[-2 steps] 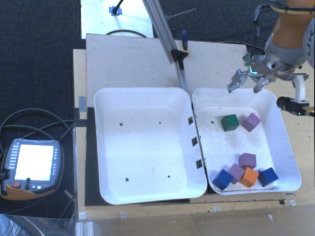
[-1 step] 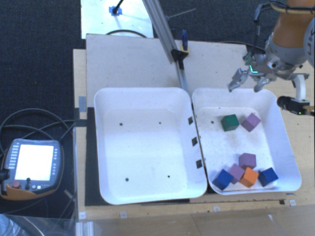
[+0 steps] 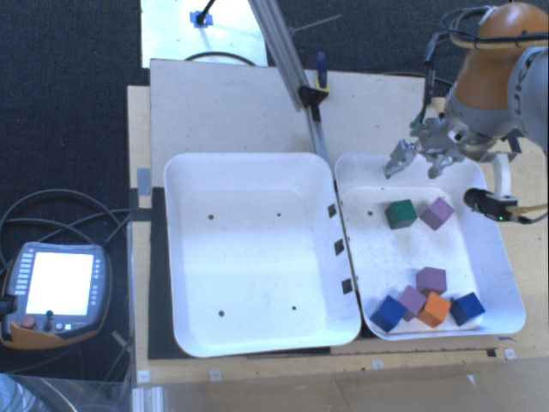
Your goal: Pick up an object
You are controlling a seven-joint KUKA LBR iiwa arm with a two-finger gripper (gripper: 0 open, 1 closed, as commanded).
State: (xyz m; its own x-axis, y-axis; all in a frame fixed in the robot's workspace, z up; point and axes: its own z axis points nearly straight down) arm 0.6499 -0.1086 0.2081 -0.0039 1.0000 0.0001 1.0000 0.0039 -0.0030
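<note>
My gripper point(image 3: 419, 163) hangs over the far edge of the right bin point(image 3: 489, 256), fingers spread open with nothing between them. Below it in the bin lie a green cube point(image 3: 400, 214) and a light purple cube point(image 3: 437, 213), side by side. Near the bin's front sit a purple cube point(image 3: 431, 279), a smaller purple cube point(image 3: 413, 300), an orange cube point(image 3: 434, 309) and two blue cubes point(image 3: 389, 312) point(image 3: 467, 308), clustered together.
The left bin point(image 3: 249, 251) sits beside the right one. A slanted metal pole point(image 3: 283, 45) with a clamp crosses the back board. A teach pendant point(image 3: 56, 294) lies at the far left, off the bench.
</note>
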